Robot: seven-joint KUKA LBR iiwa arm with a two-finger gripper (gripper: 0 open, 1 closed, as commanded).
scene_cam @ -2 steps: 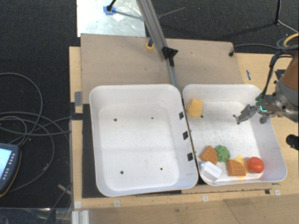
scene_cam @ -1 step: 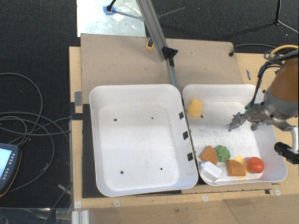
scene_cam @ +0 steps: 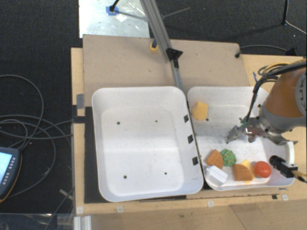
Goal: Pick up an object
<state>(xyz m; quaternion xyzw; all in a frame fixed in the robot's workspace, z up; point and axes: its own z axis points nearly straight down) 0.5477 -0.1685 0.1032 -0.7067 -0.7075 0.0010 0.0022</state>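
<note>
- Nearest the front rim of the right bin (scene_cam: pixel 225 89), at its 6 o'clock side, the loose things lie in a row: a white block (scene_cam: pixel 217 176), an orange wedge (scene_cam: pixel 215 159), a green lump (scene_cam: pixel 228 157), a yellow-and-orange wedge (scene_cam: pixel 243 171) and a red ball (scene_cam: pixel 262 169); the wedge and the green lump touch, and the rest sit close together.
- Just past them, the arm (scene_cam: pixel 283 102) reaches in from 3 o'clock and its jaws hang over bare bin floor, mid-bin; I cannot tell whether they are open or closed, and nothing shows between them.
- The relation that matters, as I judge it: the green lump and orange wedge are nearest, at about 7 o'clock from the jaws and near; the red ball is at about 5 o'clock; a short shift toward the front rim and a descent would be needed.
- Farther back, a yellow block (scene_cam: pixel 200 110) sits alone at about 10 o'clock from the jaws, beside the wall shared with the left bin (scene_cam: pixel 139 89); it stands apart from the rest, so probably the cleaner grasp.
- Farthest, the counter (scene_cam: pixel 201 61) carries a slanting grey pole (scene_cam: pixel 158 23).
</note>
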